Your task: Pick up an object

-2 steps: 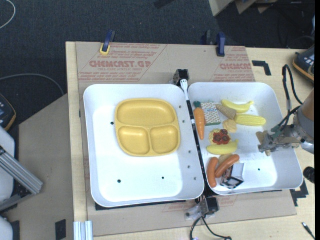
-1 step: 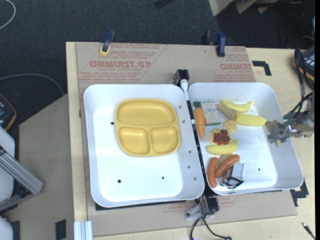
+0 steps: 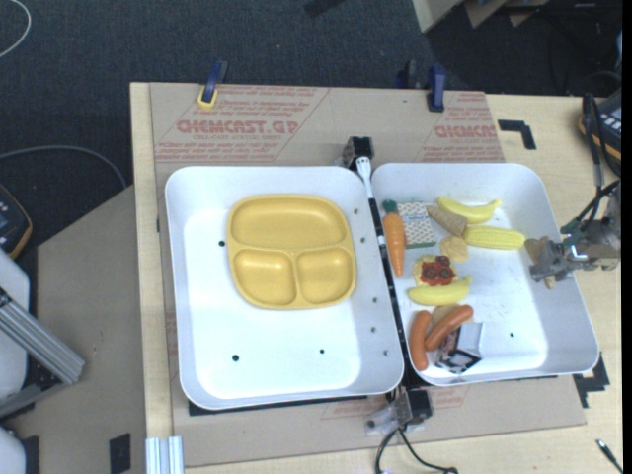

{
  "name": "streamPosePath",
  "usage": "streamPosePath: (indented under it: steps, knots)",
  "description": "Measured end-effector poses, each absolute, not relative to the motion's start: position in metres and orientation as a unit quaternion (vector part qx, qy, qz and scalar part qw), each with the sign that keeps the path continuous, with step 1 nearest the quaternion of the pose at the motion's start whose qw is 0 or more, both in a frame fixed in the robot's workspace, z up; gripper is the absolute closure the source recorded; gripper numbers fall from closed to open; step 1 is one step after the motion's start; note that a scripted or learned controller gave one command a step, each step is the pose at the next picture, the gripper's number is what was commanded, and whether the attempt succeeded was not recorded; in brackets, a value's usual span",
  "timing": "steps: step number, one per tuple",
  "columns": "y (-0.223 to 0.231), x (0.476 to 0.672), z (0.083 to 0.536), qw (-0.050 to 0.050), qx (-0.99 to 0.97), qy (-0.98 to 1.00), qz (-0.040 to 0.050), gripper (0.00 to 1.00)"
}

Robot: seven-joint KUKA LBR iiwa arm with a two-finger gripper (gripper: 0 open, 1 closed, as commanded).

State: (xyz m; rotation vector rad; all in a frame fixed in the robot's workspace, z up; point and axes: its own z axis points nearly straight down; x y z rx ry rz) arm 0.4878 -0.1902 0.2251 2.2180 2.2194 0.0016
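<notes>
— Where is the gripper (image 3: 549,262) seen?
— At the right bin's (image 3: 553,349) right rim; whether it is apart or together cannot be told.
— And the objects?
— A carrot (image 3: 394,242), bananas (image 3: 468,208) and sausages (image 3: 441,324) are spread inside that bin, nothing being gripped.

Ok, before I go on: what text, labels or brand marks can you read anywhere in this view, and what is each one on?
"CHEMCAST GP", red print, on the brown protective sheet behind the left bin; the last letters are soft.
A second red print of the same look, on the sheet behind the right bin, cut off and too blurred to read.
Nothing readable on the yellow tray or the food.
</notes>
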Motion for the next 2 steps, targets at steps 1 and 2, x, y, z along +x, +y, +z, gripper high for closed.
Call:
streamPosePath:
  steps: [1,2]
  knots:
    - [-0.141,0.516,0.214,0.001,0.705,0.709,0.0012,1.0]
    - [-0.094,0.545,0.207,0.001,0.705,0.709,0.0012,1.0]
